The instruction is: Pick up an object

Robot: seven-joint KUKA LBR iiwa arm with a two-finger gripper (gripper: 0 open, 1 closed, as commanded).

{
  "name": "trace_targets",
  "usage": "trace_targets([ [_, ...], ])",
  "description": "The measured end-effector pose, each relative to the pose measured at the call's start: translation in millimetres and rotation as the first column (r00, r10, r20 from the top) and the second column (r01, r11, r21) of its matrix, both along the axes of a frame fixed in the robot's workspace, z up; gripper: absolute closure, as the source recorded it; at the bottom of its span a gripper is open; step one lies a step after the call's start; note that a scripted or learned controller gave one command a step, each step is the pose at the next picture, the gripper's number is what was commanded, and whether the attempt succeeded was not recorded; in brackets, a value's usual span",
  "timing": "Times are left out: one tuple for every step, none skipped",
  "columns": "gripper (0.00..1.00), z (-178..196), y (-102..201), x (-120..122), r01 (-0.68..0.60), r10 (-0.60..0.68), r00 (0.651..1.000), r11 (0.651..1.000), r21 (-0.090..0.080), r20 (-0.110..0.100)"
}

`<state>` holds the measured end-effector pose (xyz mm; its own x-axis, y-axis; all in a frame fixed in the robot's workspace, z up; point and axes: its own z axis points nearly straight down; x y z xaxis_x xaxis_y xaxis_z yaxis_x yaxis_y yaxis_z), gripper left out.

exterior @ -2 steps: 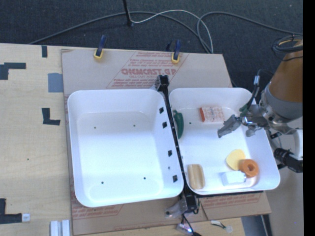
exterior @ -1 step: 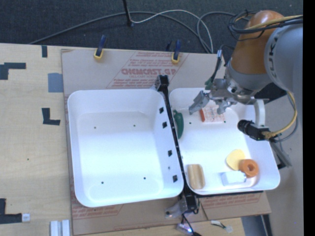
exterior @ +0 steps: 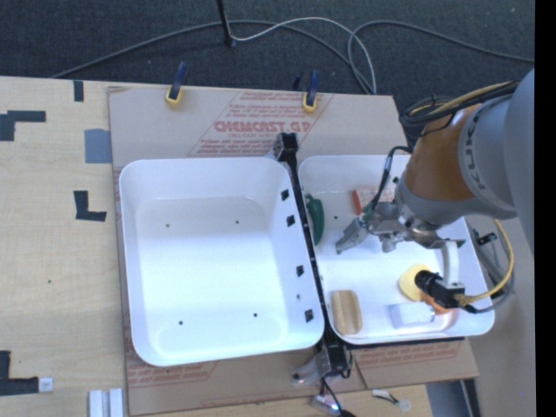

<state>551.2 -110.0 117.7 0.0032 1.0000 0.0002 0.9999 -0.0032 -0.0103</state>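
A dark carpet is running along the top of the frame, with thin cables trailing across it, and below it a pale wooden counter is carrying a sheet of brown cardboard held at its upper edge by two clamps. Two shallow white bins are sitting side by side on the cardboard: the left bin is taking up the middle of the frame, and the right bin is lying toward the right. The grey arm with its orange band is reaching in from the right edge and hanging over the right bin. Its gripper is pointing down over the bin's middle, fingers spread apart with nothing between them. In the right bin, a green object is lying against the left wall, a small orange-red piece is lying near the upper middle, a tan wooden block is resting by the lower left corner, a yellow round object is sitting at the lower right, and a small white block is lying just below it.
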Motion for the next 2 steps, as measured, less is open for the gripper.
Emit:
trace_targets([
  [0.00, -29.5, 12.0, 63.9, -0.003, 0.003, 1.000, 1.000, -0.003, 0.010],
  [0.00, -29.2, -44.9, 90.5, -0.001, 0.001, 1.000, 1.000, -0.001, 0.010],
])
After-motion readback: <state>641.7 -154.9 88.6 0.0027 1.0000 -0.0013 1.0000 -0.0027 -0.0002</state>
